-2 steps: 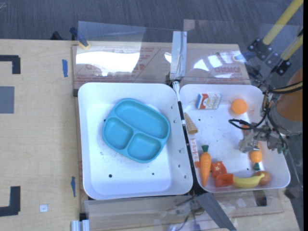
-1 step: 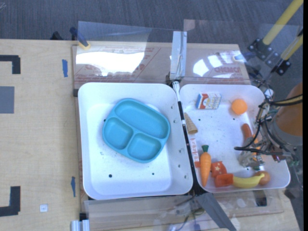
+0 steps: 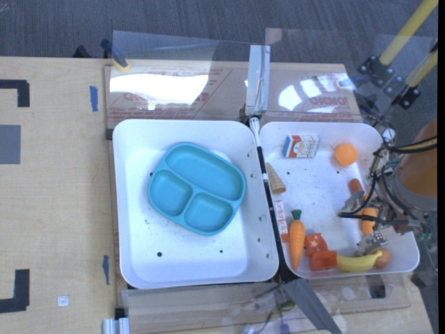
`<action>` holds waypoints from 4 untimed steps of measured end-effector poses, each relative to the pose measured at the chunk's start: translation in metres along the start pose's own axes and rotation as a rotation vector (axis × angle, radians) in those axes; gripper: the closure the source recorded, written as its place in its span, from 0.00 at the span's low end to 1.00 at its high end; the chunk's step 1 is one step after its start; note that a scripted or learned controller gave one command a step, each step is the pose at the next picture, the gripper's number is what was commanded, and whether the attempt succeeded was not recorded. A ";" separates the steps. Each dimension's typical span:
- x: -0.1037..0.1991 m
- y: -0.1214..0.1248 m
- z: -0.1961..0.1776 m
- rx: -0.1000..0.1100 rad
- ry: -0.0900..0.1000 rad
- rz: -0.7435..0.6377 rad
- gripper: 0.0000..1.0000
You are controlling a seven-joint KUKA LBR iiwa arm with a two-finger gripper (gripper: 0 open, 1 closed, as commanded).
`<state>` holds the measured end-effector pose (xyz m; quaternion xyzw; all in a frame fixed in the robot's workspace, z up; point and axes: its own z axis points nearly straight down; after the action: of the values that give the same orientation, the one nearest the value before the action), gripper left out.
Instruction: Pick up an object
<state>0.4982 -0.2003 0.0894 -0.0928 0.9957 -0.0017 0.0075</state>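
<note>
the arm's wide orange band (image 3: 422,175) showed at the right edge, rounded and glossy. below it the dark metal two-finger gripper (image 3: 367,218) was a tangle of thin black cables, small silver brackets and slim fingers.

Light wooden bench (image 3: 49,207), grey floor (image 3: 208,5)

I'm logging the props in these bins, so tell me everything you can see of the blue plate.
The blue plate is a light blue, rounded, plastic-looking divided dish with three compartments: one long one along its upper right side and two smaller ones below. It lies flat, right side up, turned at an angle, near the middle of the left bin. It rests on the bin's floor.
</note>
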 end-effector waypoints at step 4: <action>0.001 -0.024 0.001 0.000 0.004 0.296 0.00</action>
<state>0.5018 -0.2237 0.0887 0.0547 0.9985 -0.0008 0.0056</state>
